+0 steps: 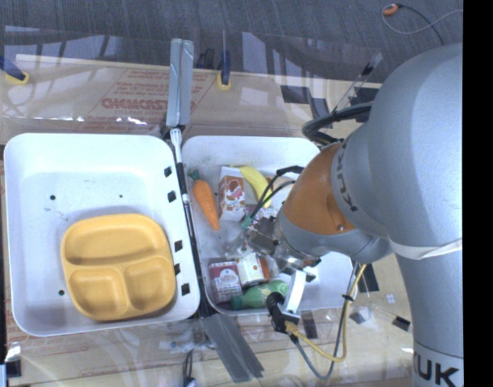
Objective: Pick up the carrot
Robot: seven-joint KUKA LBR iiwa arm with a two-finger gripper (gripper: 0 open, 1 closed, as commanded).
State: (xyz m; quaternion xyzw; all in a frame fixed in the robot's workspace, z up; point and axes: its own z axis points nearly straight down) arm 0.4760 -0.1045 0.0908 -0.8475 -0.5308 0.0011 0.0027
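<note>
The carrot (205,203) is orange with a small green top and lies along the left wall of the right bin (230,145), its tip pointing toward the near side. The gripper (258,234) hangs low in the middle of that bin, to the right of the carrot and a little nearer than it, over a cluster of packets. The arm's orange band and grey wrist cover most of the gripper. Nothing of the carrot lies between the fingers.
A yellow banana (255,181) and a red-and-white packet (232,193) lie beside the carrot. More packets (225,280) and a green item (256,297) sit at the bin's near edge. The left bin (37,168) holds a yellow divided tray (118,264). The big grey arm covers the right bin's right side.
</note>
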